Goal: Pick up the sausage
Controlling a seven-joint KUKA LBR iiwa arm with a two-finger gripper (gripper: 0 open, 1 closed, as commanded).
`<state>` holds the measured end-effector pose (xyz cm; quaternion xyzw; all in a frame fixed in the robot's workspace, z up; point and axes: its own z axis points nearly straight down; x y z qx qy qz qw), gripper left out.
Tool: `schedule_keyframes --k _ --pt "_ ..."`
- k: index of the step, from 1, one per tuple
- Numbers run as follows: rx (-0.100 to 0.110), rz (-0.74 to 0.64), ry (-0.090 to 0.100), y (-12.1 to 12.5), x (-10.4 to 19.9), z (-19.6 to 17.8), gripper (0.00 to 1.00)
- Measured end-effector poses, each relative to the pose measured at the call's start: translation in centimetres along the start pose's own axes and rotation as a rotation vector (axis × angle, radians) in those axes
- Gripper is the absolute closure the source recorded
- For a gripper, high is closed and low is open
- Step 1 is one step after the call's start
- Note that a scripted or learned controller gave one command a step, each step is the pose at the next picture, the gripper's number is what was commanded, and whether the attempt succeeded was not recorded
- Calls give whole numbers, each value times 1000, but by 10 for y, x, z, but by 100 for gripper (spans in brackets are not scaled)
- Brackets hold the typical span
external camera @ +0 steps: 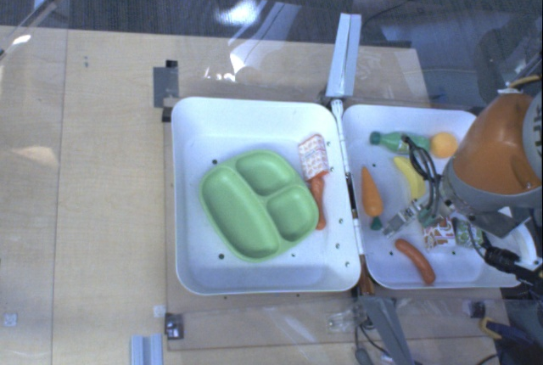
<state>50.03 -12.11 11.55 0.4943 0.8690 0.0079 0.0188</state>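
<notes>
The sausage (416, 261), reddish-brown and slightly curved, lies near the front edge of the right bin (386, 270). My gripper (397, 221) hangs low over that bin, just above and to the left of the sausage, with a small gap between them. Nothing shows held in it. The arm's orange band (499, 153) and grey wrist cover the bin's right part.
Around the gripper in the right bin lie a carrot (371, 192), a banana (411, 177), a green bottle (391, 140), an orange ball (443, 144) and a small printed packet (439, 233). The left bin (254, 274) holds a green divided plate (257, 204), a snack packet (313, 156) and an orange-red stick (318, 200).
</notes>
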Motion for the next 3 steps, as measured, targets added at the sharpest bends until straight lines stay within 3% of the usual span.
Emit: schedule_keyframes --k 1,2,3 --pt "17 -101 11 6 26 23 0" --pt "5 -101 1 11 24 10 100" --pt "18 92 10 -1 -55 25 100"
